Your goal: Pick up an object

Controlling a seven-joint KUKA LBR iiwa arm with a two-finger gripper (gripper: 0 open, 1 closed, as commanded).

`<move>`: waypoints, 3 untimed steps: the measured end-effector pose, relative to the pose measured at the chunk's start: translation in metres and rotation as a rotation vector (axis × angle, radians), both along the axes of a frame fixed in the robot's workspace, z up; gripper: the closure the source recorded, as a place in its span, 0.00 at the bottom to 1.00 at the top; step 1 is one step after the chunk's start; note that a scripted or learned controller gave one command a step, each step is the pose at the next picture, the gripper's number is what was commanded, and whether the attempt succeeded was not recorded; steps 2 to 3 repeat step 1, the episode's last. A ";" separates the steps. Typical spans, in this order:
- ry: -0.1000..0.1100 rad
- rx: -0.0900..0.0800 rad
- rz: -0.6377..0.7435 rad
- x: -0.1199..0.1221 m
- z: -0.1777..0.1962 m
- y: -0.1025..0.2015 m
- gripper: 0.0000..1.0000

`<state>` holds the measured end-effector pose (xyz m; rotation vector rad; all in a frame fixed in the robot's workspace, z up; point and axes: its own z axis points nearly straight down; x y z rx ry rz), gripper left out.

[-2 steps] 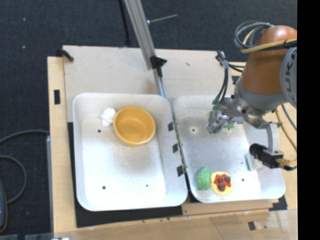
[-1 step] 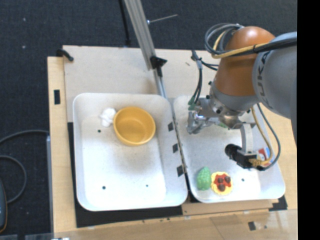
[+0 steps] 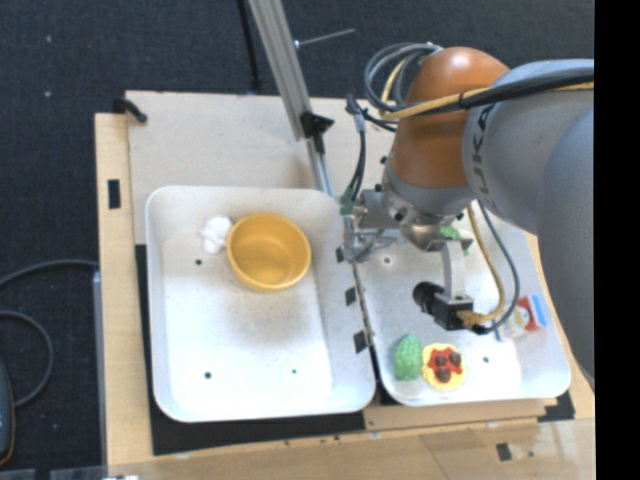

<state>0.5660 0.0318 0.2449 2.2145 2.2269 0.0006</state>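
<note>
Bench [image 3: 250, 448] edge lies nearest, pale wood, with both white bins resting on it side by side; right bin [image 3: 540, 368] holds, along its near rim, a green lump [image 3: 407, 356] and just beside it a round yellow piece [image 3: 444, 365] with red and dark marks on top, the two almost touching; toward that bin's right side sits a small blue and orange item [image 3: 532, 312], partly behind cables; a black part [image 3: 440, 303] on a cable hangs above the middle of the same bin, with a yellow end at its right.

Left bin [image 3: 180, 368] is wider, its floor dusted grey in the centre; near its far side stands a yellow bowl [image 3: 268, 252], upright, mouth up; a white crumpled scrap [image 3: 215, 233] touches the bowl's left rim.

Arm [image 3: 540, 148] comes in from the right, grey, its orange band bulging above the wrist; gripper [image 3: 362, 240] sits low over the seam between the two bins, close to the right bin's far left corner; how wide it stands cannot be told from this angle, and nothing can be made out in its hold; it is well apart from the green lump and the yellow piece, and apart from the bowl as well.

Farther back a metal rail [image 3: 285, 68] slants up from behind the bins, over a tan board [image 3: 200, 138]; beyond lies dark carpet [image 3: 100, 28].
</note>
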 end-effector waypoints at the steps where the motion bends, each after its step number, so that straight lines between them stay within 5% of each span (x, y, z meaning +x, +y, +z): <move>1: 0.000 0.002 0.002 0.019 0.002 0.045 1.00; 3: 0.000 0.002 0.002 0.019 0.002 0.045 1.00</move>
